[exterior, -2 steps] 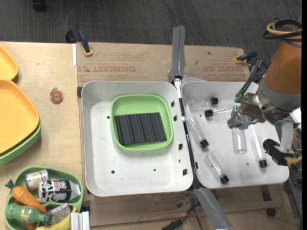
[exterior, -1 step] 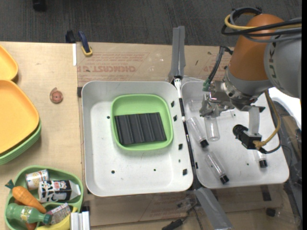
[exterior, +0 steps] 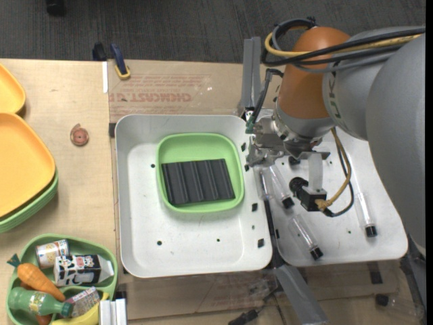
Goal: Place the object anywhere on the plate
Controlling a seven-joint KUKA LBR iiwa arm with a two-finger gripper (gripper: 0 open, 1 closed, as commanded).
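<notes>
Toy groceries fill a small green bowl (exterior: pixel 64 276) at the near left corner of the worktop (exterior: pixel 81 175): a carrot, a bottle, small cans. They sit well apart from the work area.

1. Target. I read the green plate (exterior: pixel 200 172) in the left white bin (exterior: pixel 186 246) as the plate named in the task. It sits toward the bin's far side.

2. Object. A dark ribbed slab (exterior: pixel 200 181) already lies flat on the plate, inside its rim. I judge this to be the task's object, though I cannot confirm it.

3. Handling estimate. The slab looks thin, flat and stiff, probably light. Its grooved top may give some friction. Lying flush, it offers little height to pinch; I would take hold across a short edge, or across its width near the middle.

4. Arm. The claw (exterior: pixel 260 151) hangs at the divide between the two bins, just beside the plate's right rim. The wrist hides its tips, so I cannot tell whether it is open or closed, and I see nothing gripped.

5. Right bin (exterior: pixel 352 242). It carries the arm's cabling and several thin clear rods.
</notes>
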